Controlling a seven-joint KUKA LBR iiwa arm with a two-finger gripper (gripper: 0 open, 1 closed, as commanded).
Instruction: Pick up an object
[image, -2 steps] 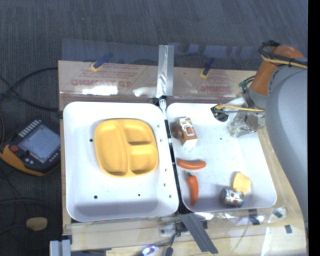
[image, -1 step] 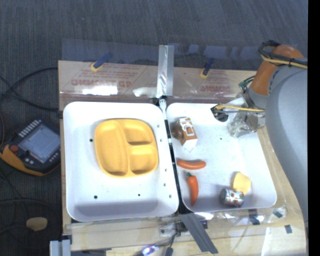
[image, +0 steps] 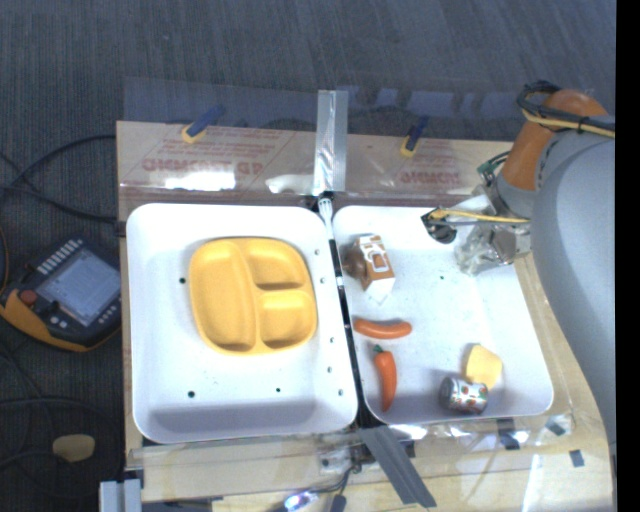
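Yellow tray (image: 250, 295) in left bin (image: 160, 400). Right bin (image: 440, 330): milk carton (image: 371, 262), sausage (image: 383, 327), carrot (image: 386, 377), can (image: 464, 394), cheese wedge (image: 484, 365). Gripper (image: 478, 245) at upper right corner; claw state cannot tell, nothing seen held. Risk: descent near wall, fingers could hit rim, or close on nothing.

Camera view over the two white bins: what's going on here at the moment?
A grey KUKA arm reaches in from the right, its gripper hovering over the far right corner of the right white bin. Nothing shows between its fingers. Below lie a small brown and white carton, a sausage, an orange carrot, a yellow wedge and a metal can. A yellow divided tray sits in the left white bin.
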